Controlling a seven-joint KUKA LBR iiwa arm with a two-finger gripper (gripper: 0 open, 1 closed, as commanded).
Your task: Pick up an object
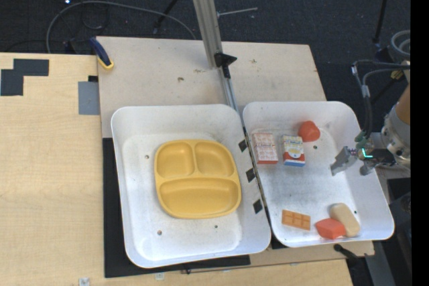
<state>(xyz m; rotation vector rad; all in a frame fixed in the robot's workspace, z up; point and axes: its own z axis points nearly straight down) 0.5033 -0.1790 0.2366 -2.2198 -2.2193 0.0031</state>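
Observation:
The right bin [348, 116] holds several small items. A red round piece [309, 130] lies near its back. Two small cartons [264, 147] [293, 150] stand side by side left of centre. Near the front lie an orange cracker [296, 219], a red wedge [330, 229] and a beige bread roll [344, 218]. My gripper [353, 163] hovers at the bin's right edge, right of the cartons and behind the roll. It is open with nothing between its fingers.
The left bin [134, 224] carries a yellow divided plate [198, 179]. An upright aluminium post [208, 17] rises behind the two bins. Black clips [249, 174] mark the seam between the bins.

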